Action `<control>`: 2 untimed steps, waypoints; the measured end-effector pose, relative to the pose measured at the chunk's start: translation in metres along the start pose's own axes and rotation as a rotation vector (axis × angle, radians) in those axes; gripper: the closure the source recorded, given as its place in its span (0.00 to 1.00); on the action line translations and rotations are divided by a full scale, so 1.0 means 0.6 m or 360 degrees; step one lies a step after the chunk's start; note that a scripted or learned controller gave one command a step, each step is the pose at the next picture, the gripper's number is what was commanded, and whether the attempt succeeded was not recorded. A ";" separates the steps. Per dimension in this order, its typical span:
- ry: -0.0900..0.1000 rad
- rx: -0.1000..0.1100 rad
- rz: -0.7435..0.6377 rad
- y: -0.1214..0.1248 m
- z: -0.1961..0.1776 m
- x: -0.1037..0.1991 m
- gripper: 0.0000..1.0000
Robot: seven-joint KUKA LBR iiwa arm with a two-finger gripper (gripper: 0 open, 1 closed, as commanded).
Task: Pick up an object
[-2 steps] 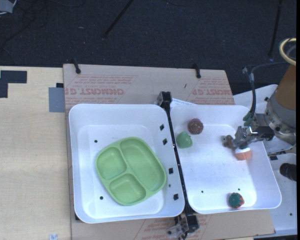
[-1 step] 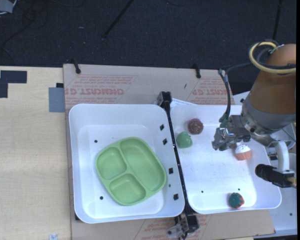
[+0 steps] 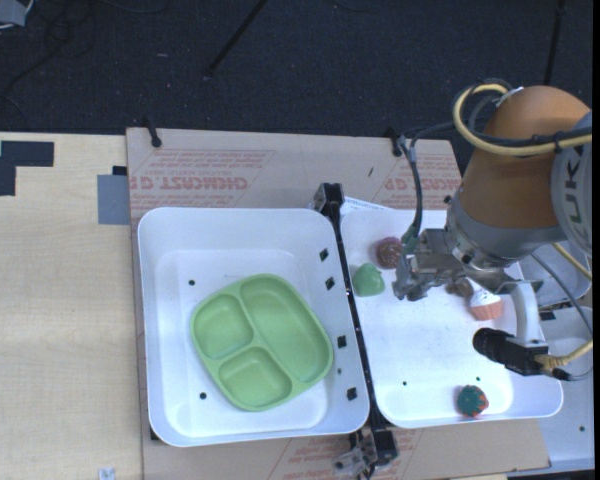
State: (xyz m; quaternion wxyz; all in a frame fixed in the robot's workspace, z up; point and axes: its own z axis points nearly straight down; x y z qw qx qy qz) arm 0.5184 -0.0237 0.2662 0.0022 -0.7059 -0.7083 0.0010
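I see pincer (image 3: 412,284) low in right bin (image 3: 430,388), just beside small green object (image 3: 367,281); cannot tell its state. I judge object light, rounded, maybe slippery: grip across its middle.

Green divided plate (image 3: 261,341) in left bin (image 3: 170,238); cardboard (image 3: 240,173) beneath bins.

A tray (image 3: 262,341) lies in the left bin (image 3: 170,258); four small toys sit in the right bin (image 3: 420,388)
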 end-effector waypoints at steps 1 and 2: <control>-0.0001 0.0003 0.0000 0.024 0.033 0.080 1.00; -0.0001 -0.0002 -0.0003 0.034 0.033 0.176 1.00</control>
